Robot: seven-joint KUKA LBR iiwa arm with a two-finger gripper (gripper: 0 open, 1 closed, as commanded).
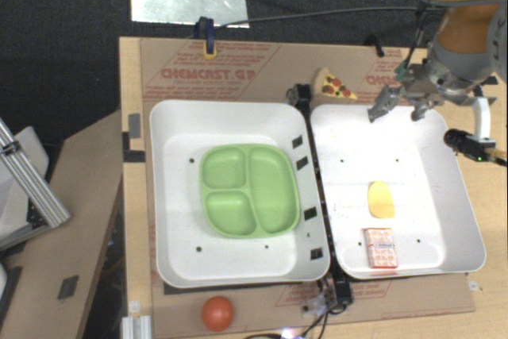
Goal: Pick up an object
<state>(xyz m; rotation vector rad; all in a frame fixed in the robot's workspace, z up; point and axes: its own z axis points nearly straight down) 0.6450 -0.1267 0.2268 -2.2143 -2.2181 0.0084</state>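
The gripper (399,104) is held open and empty above the far edge of the right bin (454,202). Nearer in that bin lie a yellow piece (381,199) and, just beyond it toward the near edge, a small box (380,247). The box is judged light and stiff, best pinched across its narrow sides.

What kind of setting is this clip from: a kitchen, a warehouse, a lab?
Most likely a robotics lab bench for grasping trials. Two white bins sit side by side on a cardboard-covered bench, stocked with toy props like a green divided plate and a pizza slice, with the tool above.
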